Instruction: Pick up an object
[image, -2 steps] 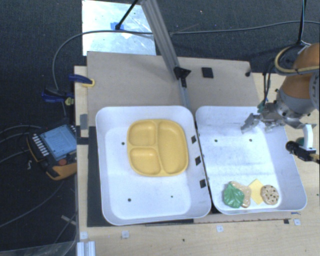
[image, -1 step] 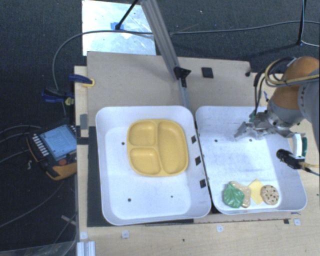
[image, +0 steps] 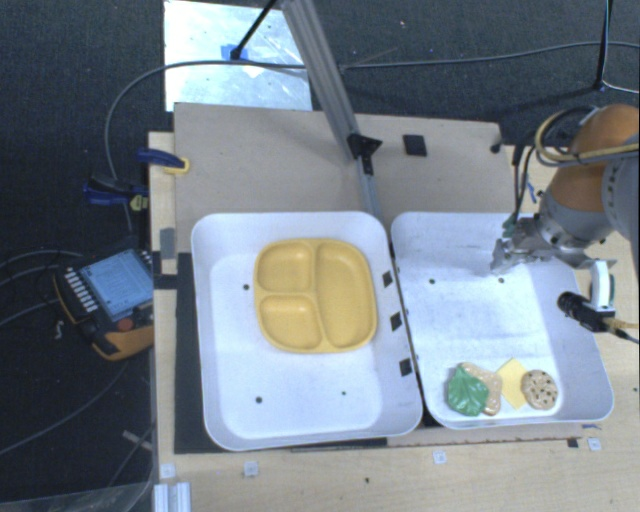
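I see end effector (image: 500, 262) low over right bin (image: 470, 310) far-right area | its grip state I cannot tell | green toy (image: 464, 391), cracker (image: 487, 385), cheese wedge (image: 511, 381), cookie (image: 539, 389) clustered at the near edge, well apart | yellow divided plate (image: 315, 296) in left bin (image: 300, 410)

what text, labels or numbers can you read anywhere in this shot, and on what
None can be read.
The handheld controller left of the bench has a lit blue screen, too blurred to make out.
The yellow divided plate, the two white bins and the toy foods carry no visible print.
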